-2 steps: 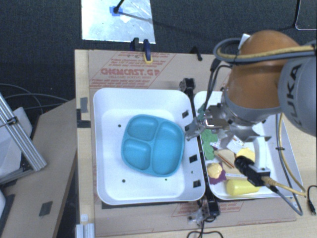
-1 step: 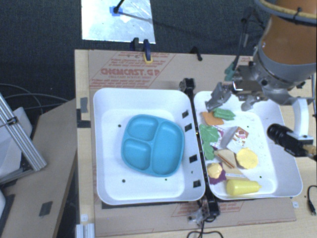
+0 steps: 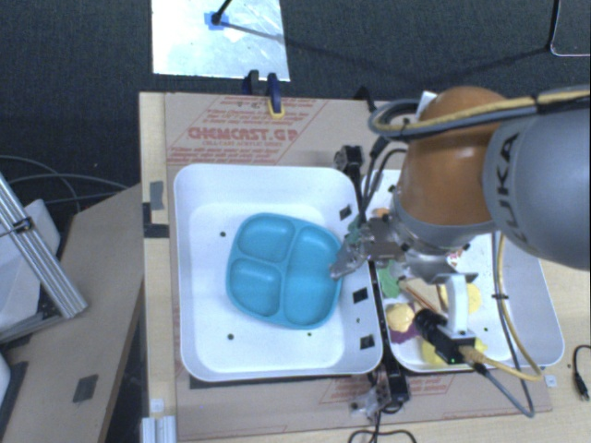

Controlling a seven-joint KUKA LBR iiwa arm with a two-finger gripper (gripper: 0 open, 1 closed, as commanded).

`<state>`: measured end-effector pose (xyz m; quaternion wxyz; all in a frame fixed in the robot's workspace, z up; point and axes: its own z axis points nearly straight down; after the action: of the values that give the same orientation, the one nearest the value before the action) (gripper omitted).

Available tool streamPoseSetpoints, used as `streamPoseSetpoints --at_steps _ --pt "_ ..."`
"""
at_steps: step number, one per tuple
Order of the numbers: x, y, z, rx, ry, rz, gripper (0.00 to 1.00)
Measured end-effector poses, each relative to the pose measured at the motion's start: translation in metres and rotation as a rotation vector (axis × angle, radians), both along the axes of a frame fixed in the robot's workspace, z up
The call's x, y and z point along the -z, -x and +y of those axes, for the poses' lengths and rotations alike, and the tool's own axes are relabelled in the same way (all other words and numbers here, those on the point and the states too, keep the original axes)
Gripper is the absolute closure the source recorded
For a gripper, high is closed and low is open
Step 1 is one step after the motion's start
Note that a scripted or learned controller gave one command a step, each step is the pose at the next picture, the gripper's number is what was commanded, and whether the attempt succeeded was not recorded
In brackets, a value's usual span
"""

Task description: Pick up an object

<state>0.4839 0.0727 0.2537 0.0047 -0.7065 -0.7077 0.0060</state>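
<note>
A blue divided plate (image 3: 280,269) lies in the left white bin (image 3: 208,340). In the right bin (image 3: 540,335), mostly covered by the arm, I see a yellow rounded object (image 3: 400,317), another yellow piece (image 3: 432,349), a bit of green (image 3: 389,284) and a tan stick-like item (image 3: 423,295). The gripper (image 3: 349,258) reaches down from the orange-banded wrist (image 3: 443,183) at the divider between the two bins, right beside the plate's right edge. The wrist hides most of it, and nothing visible is held in it.
The bins stand on a cardboard sheet (image 3: 240,132) on the bench. A yellow cable (image 3: 503,363) and black fittings hang off the arm over the right bin's front. A shiny square sheet (image 3: 220,26) lies on the floor beyond the bench.
</note>
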Motion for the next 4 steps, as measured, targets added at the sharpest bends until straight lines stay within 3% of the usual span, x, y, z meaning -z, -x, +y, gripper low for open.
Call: streamPoseSetpoints --at_steps 1,2,3,4 --pt "-0.018 -0.004 -0.001 -0.002 -0.003 -0.018 1.00" --pt "-0.005 -0.002 0.006 -0.002 -0.002 -0.014 1.00" --pt "-0.016 -0.003 0.006 -0.003 -0.003 -0.017 1.00" --pt "0.006 -0.002 0.036 -0.004 -0.003 -0.013 1.00"
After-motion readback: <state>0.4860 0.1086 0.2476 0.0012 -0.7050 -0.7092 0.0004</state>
